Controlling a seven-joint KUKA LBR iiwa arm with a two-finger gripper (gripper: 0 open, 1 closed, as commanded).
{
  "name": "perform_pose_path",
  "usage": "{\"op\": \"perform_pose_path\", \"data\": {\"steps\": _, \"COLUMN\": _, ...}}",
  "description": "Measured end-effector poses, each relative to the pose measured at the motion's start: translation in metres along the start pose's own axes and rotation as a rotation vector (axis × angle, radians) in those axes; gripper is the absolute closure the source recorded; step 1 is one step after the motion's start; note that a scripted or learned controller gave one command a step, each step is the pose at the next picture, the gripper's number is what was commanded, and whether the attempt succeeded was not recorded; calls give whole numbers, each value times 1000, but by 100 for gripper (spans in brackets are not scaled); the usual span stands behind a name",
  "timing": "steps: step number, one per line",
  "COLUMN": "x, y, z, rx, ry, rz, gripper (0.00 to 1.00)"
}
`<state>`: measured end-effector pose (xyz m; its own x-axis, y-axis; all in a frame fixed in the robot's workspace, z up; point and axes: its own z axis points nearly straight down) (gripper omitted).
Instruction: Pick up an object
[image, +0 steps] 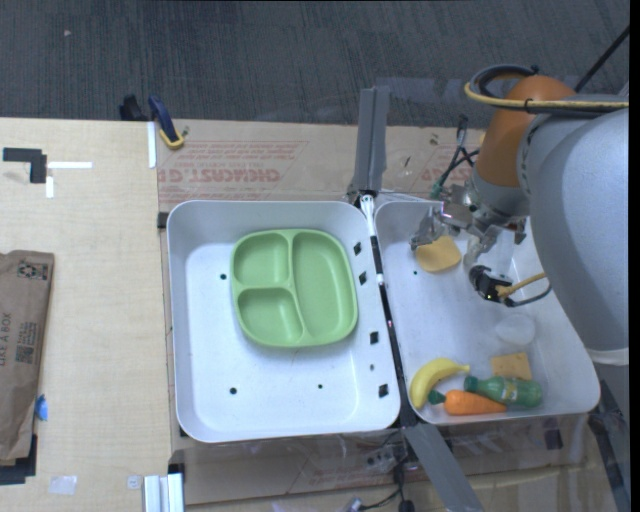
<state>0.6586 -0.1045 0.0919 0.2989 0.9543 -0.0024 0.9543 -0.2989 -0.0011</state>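
Observation:
My gripper (458, 232) hangs low over the back of the right bin (560, 330), under the grey wrist and its orange band. A tan-yellow wedge-shaped piece (438, 256) lies just below and left of the gripper, touching or very close to it. The wrist hides how the gripper meets the piece. At the bin's front lie a banana (437, 377), an orange carrot (470, 403), a green bottle (506, 390) and a tan square piece (511, 365).
The left bin (200, 330) holds a green divided plate (295, 287). A black divider (378, 290) runs between the two bins. A black part with a yellow cable (492, 286) hangs beside the gripper. A brown paper bag (22, 350) lies on the bench at far left.

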Motion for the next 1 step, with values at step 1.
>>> {"op": "perform_pose_path", "data": {"steps": 1, "x": 0, "y": 0, "z": 0, "rx": 0, "ry": 0, "rz": 0, "gripper": 0}}
